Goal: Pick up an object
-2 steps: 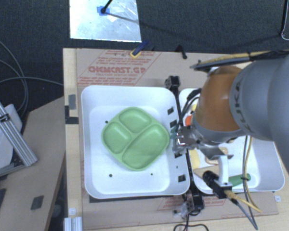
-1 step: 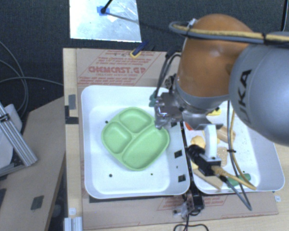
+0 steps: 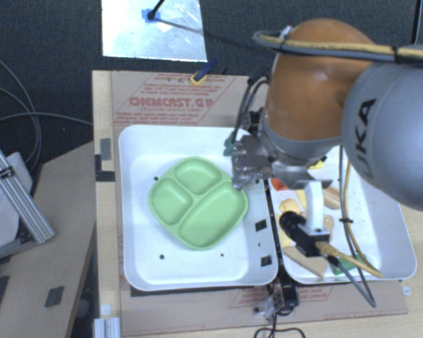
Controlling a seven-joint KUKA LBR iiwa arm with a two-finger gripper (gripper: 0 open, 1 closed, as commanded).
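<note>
the hand (image 3: pixel 241 166) hangs low at the right edge of the left bin (image 3: pixel 137 210); whether it is released or clenched, i cannot tell. a green divided plate (image 3: pixel 196 203) lies just left of it, beside its tip.

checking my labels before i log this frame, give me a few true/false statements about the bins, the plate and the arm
1. A green divided plate lies in the left bin. True.
2. The plate has two compartments. False: it has three.
3. The gripper is over the plate's right edge. True.
4. The right bin holds one green plate. False: it holds several small items, partly hidden by the arm.
5. The arm enters from the left. False: it reaches in from the right.
</note>
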